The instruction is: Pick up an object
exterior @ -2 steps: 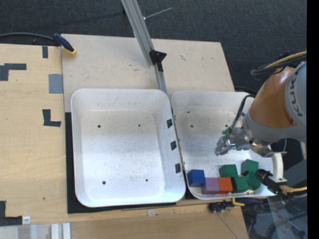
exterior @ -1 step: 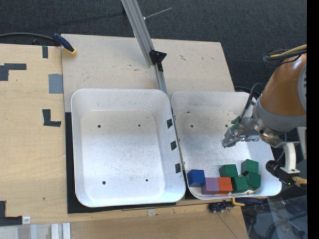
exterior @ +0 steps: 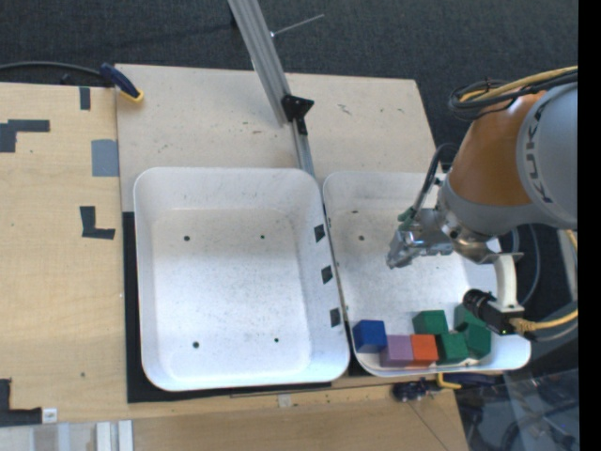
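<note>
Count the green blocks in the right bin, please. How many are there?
3, as far as visible: one green block behind the orange block, another right of the orange one, a third near the right rim. Others may be hidden under the arm.

A robotics lab: a pale plywood tabletop bears two shallow white plastic bins, beside a grey-and-orange industrial arm.

The left bin is sitting on the bench, the right bin touching it at three o'clock. A metal pole is slanting in from twelve o'clock. A blue-and-yellow clamp is lying at ten o'clock.
</note>
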Controlling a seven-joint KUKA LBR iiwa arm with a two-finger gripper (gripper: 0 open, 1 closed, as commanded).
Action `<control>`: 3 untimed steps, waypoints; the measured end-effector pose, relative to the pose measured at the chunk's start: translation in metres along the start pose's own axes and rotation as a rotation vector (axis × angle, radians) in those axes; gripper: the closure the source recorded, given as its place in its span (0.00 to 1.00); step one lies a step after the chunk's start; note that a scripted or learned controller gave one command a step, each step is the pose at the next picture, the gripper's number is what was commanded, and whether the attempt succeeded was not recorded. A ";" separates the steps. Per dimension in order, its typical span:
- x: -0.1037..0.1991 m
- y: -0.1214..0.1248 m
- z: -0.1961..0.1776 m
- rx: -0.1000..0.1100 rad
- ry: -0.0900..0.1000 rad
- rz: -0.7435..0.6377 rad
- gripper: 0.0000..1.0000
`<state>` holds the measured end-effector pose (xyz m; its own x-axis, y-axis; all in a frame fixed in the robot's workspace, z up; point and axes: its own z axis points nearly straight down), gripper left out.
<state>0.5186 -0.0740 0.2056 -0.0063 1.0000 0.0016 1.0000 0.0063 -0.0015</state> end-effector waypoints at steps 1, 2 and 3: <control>0.044 0.026 -0.014 -0.002 0.000 0.000 1.00; 0.094 0.039 -0.012 0.000 0.000 -0.001 1.00; 0.135 0.069 -0.009 -0.001 0.000 0.000 1.00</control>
<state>0.5866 0.0611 0.2145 -0.0059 1.0000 0.0012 1.0000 0.0059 -0.0005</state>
